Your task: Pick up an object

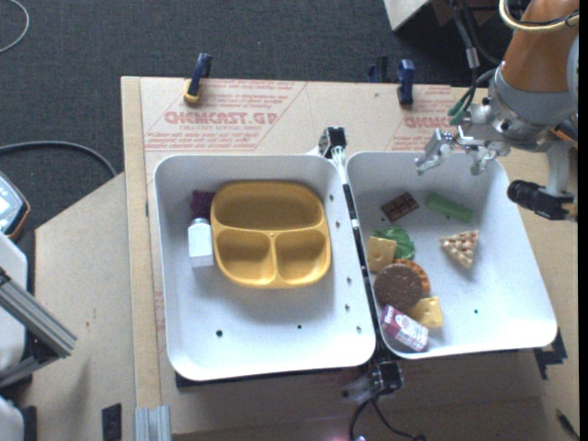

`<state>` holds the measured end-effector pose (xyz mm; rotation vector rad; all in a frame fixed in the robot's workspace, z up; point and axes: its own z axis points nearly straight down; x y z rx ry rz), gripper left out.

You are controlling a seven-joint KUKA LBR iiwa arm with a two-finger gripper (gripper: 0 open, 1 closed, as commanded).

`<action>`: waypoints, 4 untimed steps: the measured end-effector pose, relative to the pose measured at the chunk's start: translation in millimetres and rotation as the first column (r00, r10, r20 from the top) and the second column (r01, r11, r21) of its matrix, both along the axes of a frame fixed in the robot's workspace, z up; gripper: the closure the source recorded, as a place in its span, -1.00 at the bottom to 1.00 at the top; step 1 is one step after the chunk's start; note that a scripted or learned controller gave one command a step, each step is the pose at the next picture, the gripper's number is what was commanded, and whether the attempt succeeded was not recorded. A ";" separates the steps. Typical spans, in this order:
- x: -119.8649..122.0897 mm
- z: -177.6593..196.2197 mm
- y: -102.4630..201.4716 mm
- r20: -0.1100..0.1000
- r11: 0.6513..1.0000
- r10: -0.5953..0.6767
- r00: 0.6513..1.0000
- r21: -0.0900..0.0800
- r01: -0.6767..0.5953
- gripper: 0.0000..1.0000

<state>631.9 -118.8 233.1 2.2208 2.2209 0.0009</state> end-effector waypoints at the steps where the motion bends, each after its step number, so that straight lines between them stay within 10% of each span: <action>1: 4.4 -48.6 -7.2 -0.007 1.000 -0.001 1.000 0.001 0.001 -1.00; 3: 3.1 -145.4 -0.5 -0.007 1.000 0.000 1.000 0.002 0.000 -1.00; 4: 4.9 -130.8 -1.2 0.000 1.000 -0.001 1.000 0.000 0.001 1.00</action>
